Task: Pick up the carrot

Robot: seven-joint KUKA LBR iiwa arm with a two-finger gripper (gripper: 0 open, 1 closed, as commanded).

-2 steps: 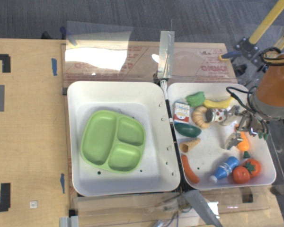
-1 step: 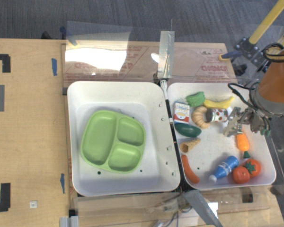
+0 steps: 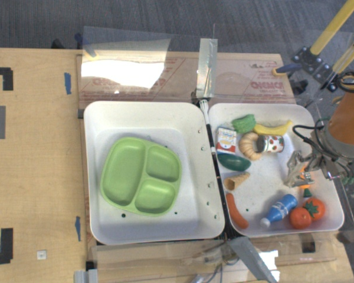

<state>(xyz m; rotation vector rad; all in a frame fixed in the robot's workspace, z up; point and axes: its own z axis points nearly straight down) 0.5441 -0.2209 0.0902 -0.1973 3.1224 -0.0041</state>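
We judge this a robotics test lab, not a home. A plywood bench [image 3: 29, 175] carries black corner markers [image 3: 3, 78] and blue tape tabs [image 3: 67, 82]. Two white bins [image 3: 94, 158] sit fixed side by side, one holding toy food [image 3: 256, 143]. Grey carpet [image 3: 165, 5] and yellow stand legs [image 3: 339, 19] lie behind.

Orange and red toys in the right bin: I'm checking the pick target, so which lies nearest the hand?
The small carrot with its green tip, just below the hand. The tomatoes sit lower; the red sausage lies across the bin.
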